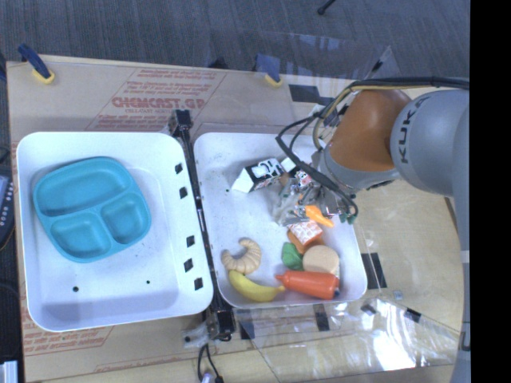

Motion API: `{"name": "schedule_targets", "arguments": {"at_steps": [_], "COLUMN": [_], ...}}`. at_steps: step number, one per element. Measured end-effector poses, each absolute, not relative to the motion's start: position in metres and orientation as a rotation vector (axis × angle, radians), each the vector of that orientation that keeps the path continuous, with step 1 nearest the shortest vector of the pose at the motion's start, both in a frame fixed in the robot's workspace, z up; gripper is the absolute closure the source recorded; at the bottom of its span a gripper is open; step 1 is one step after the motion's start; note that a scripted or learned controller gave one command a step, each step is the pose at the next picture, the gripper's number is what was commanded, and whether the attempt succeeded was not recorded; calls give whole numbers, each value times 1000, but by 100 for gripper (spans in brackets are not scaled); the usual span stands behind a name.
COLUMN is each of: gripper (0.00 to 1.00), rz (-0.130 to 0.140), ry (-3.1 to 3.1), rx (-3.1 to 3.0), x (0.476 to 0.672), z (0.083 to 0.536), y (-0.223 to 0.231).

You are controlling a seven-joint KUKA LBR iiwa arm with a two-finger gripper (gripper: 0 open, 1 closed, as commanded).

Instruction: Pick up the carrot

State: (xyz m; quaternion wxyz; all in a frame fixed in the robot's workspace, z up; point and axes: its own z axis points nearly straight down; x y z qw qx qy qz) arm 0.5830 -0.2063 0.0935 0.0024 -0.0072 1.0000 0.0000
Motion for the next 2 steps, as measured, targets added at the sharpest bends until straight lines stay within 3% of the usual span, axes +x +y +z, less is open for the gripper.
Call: {"name": "schedule_targets", "arguments": {"at_steps": [1,2], "gripper": [100,100], "rz": [1,2], "ry": [3133,3101], "rx": [182,453], "x": [557,505], "z": [144,95], "y": [-159,-209]}}
